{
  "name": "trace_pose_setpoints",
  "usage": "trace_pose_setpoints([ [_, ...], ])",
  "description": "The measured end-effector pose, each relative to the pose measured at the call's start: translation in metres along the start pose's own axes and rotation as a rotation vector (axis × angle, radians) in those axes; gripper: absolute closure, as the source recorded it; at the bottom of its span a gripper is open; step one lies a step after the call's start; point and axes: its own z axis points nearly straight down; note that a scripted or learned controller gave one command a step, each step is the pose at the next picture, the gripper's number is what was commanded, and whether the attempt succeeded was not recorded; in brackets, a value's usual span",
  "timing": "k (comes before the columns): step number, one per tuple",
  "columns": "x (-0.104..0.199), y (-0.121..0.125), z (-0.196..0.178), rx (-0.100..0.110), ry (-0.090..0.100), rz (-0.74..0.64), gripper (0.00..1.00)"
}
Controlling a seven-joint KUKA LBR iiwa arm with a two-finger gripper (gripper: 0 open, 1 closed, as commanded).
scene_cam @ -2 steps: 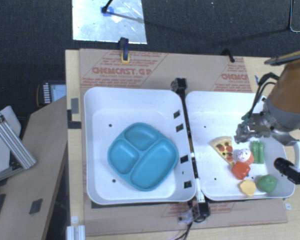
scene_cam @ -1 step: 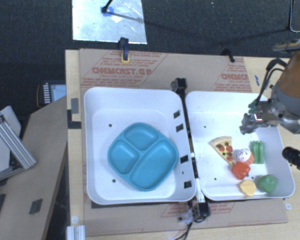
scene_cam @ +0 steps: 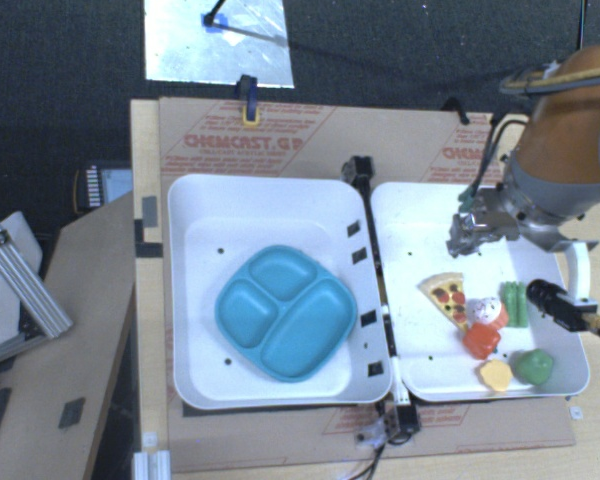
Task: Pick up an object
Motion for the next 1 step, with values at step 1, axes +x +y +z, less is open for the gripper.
trace_pose_setpoints([
  [1,0.0613,0.0076,0.0077,0.002,0.001,-0.002,1.00],
])
